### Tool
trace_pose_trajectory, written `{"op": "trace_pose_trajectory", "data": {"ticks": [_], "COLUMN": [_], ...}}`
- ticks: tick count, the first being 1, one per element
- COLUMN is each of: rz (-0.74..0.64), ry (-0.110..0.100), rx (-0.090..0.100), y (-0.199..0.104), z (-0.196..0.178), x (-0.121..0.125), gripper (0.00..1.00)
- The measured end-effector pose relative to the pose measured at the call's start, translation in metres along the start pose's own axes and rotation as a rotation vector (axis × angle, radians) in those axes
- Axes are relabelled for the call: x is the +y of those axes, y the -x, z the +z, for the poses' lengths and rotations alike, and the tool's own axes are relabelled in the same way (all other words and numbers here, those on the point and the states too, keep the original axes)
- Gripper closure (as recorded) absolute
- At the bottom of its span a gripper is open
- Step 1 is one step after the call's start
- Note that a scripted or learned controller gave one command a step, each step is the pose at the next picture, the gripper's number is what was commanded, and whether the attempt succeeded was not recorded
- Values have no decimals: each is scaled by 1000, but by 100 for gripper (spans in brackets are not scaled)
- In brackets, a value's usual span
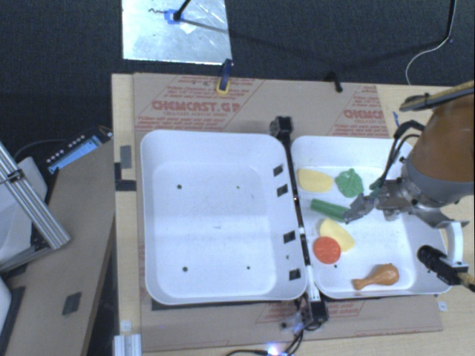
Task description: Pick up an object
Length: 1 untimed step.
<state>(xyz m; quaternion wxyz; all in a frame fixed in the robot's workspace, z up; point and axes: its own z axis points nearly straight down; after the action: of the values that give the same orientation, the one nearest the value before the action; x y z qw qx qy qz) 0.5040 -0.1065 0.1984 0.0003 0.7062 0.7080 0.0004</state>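
Camera view, looking down on the worktop point(185, 95): two white bins sit side by side, and all the action is in the right bin point(371, 288). The arm point(445, 154) comes in from the right edge and reaches low into that bin. Its pincer point(359, 208) sits right at the end of the dark green long piece point(328, 208), which lies across the bin's middle; whether the pincer is apart, together or clamped on anything, I cannot tell. Around it: a yellow piece point(315, 179) near the back, a leafy green piece point(348, 182) just beside that, another yellow piece point(338, 233) below the dark green one, touching a red round piece point(327, 251), and a brown drumstick point(377, 277) near the front wall. The left bin point(215, 143) lies beside it, a black hinge strip point(297, 213) between the two.
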Motion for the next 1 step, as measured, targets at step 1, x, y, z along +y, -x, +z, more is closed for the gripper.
{"op": "trace_pose_trajectory", "data": {"ticks": [1], "rz": [1], "ry": [-9], "rx": [3], "y": [-15], "z": [95], "x": [-20], "gripper": [0]}}
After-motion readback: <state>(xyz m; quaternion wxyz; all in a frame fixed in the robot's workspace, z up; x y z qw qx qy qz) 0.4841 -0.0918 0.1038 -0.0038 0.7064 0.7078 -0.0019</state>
